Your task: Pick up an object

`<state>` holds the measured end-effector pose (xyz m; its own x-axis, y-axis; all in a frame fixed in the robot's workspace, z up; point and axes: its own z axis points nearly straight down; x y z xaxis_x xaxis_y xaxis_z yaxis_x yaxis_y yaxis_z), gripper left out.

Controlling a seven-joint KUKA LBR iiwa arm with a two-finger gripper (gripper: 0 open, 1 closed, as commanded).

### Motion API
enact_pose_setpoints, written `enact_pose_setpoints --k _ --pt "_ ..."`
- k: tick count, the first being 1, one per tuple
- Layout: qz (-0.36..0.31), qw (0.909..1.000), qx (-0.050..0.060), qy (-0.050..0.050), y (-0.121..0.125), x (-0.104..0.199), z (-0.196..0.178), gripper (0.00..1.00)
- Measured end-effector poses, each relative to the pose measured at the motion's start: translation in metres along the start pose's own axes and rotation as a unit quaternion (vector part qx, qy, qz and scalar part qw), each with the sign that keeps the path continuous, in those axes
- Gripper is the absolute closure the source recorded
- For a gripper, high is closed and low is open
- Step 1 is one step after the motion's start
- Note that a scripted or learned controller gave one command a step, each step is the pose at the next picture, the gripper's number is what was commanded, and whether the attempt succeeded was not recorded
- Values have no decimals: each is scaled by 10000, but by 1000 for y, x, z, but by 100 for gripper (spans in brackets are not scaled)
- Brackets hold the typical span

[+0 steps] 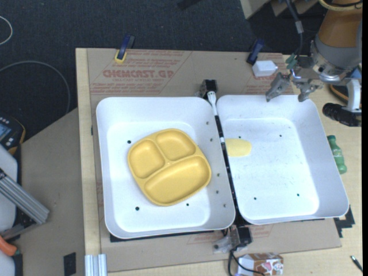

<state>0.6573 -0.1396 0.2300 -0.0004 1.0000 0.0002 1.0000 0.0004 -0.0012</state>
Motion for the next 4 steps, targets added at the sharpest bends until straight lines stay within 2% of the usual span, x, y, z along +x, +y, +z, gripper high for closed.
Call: enact_pose_setpoints --k 1,2,3,4 --pt "-22 9999 -117 -17 -34 38 -207 0" --pt "73 9999 -91 -52 -134 -66 -315 0" --pt "0 10000 -43 -29 -127 -59 -317 100" --pt "14 10000 73 26 -158 -55 -172 100"
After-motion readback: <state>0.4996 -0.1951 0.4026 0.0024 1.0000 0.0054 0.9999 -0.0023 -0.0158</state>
